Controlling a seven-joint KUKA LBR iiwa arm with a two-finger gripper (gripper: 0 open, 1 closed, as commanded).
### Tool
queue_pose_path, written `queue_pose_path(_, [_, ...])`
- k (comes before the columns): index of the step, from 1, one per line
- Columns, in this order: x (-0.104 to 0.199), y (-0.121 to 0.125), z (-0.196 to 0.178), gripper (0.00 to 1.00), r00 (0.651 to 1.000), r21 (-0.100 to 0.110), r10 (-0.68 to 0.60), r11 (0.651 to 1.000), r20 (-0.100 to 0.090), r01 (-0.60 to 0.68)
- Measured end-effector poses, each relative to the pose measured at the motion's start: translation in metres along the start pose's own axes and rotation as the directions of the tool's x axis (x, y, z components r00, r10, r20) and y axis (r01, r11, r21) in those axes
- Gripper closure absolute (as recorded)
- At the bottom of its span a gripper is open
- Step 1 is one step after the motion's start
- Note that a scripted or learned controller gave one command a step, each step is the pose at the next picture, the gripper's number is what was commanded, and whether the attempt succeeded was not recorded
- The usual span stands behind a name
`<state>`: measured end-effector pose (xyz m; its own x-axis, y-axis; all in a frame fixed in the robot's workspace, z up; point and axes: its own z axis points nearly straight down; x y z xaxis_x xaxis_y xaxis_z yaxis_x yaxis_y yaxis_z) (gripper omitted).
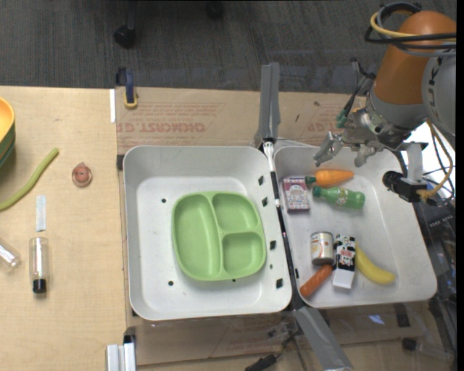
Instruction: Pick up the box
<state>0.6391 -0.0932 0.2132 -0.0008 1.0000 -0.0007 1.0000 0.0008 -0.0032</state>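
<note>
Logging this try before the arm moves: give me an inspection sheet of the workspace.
Surface: two white bins, left bin and right bin, on a cardboard-covered bench.
Job's things: small pink box lies flat at the right bin's far left.
Clutter: right bin holds an orange carrot, green bottle, can, cow-print carton, banana, second carrot; left bin holds a green divided tray.
Grippers: gripper hovers over the right bin's far edge, jaws spread, nothing between them.
Cables: yellow and black loops atop the arm.
Surroundings: wooden table left, with vials and a green strip.
</note>
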Motion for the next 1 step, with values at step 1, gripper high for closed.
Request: queue_pose_path(1, [0.0364, -0.0810, 0.0232, 0.00, 0.985, 0.001, 0.174, 0.985, 0.000, -0.174])
